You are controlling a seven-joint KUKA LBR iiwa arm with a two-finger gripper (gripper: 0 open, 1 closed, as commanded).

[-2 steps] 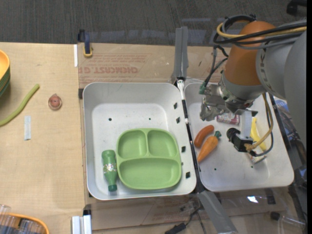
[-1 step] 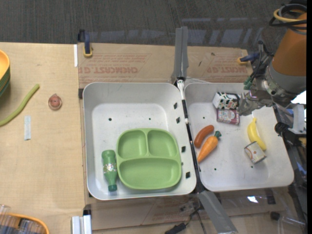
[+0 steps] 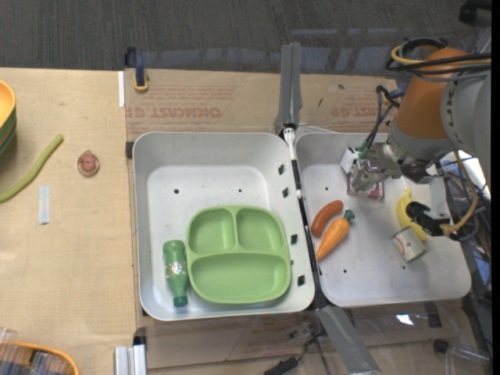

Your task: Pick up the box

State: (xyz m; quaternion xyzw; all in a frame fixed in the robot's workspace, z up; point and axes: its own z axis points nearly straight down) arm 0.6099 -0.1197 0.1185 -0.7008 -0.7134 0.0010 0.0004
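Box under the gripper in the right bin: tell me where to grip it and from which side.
Come from straight above. The box lies low on the floor of the right bin, so a side approach would likely meet the bin's wall. Grip across its narrower width, near the middle. The gripper hides much of it, so its exact outline is unclear. The sausage and banana lie apart.

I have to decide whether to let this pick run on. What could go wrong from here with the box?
1. The gripper sits over the box near the right bin's back wall, so the box may be pushed against the wall rather than lifted.
2. The arm hides most of the box, so the grasp may be off centre and slip.
3. The banana and the small cup lie close under the arm and could be knocked.
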